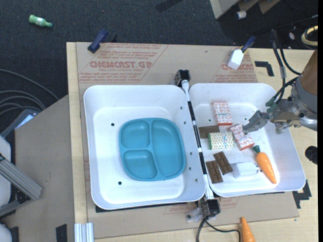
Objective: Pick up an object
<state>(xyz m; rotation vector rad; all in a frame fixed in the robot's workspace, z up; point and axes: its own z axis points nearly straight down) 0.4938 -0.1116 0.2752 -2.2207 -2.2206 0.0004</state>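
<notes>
Nearest the camera, at the front of the right bin (287, 183), there's a carrot (266, 167) lying slanted by the front-right wall, with a clear wrapper (246, 169) just left of it and two brown bars (218, 167) beside that. Honestly that's already a crowded corner.

A bit further back is the real pile: a green-dotted pack (221, 140) touching a brown piece (207, 131), and a red-and-white pack (241, 136) tilted right next to it. The tool (254, 123) sits at that red-and-white pack's upper end, reaching in from the right. Can't tell if it's released or clenched from this angle, and nothing is clearly between its tips, so I wouldn't call it a grab.

Risk as I see it: the packs are touching, so a close here could pinch just an edge and slip, or nudge the neighbour and drag two things at once. Thin flat packs lying on the floor of the bin are easy to skate over too.

Further back there's another pink pack (221, 112) sitting apart, probably an easier target. The left bin (101, 102) has a blue tray (151, 148).
</notes>
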